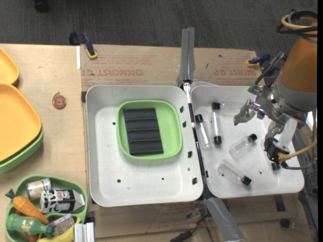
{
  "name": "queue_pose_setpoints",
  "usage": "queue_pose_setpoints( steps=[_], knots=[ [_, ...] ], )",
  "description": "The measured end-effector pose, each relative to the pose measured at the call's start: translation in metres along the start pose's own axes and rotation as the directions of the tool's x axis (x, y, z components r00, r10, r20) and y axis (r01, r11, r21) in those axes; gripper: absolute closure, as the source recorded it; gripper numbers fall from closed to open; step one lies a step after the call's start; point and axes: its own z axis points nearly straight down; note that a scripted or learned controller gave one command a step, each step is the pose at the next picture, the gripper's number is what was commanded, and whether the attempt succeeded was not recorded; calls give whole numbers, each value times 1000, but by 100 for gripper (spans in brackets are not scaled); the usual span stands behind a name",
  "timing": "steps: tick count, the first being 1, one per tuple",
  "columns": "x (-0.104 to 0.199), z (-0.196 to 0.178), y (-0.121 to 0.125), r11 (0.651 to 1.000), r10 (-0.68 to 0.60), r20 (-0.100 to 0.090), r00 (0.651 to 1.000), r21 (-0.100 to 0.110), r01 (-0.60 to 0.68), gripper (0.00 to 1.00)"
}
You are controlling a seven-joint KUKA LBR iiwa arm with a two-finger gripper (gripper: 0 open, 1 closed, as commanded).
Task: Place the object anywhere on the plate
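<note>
A green plate [150,129] with a dark ridged insert sits in the left white bin [103,180]. Several clear vials with black caps lie in the right bin [282,185]: one [216,126] upright in the picture, one [202,131] beside the bin's left wall, one [240,146] near the middle, one [234,174] toward the front. My gripper [244,115] hangs over the right bin's middle, just above and right of the middle vial. I see nothing held in it.
Outside the bins, yellow and green plates are stacked at the far left, and a green bowl [43,210] of toy food stands at the front left. A metal divider runs between the bins. Cables hang from the wrist [280,150] over the right bin's right side.
</note>
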Motion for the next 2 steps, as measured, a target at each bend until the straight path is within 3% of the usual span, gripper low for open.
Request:
queue_pose_setpoints(
  steps=[1,2],
  knots=[
    [-51,-52,-6,991,131,0,991,-2,-131,0],
    [-60,-19,-1,918,397,2,918,2,-397,0]
  ],
)
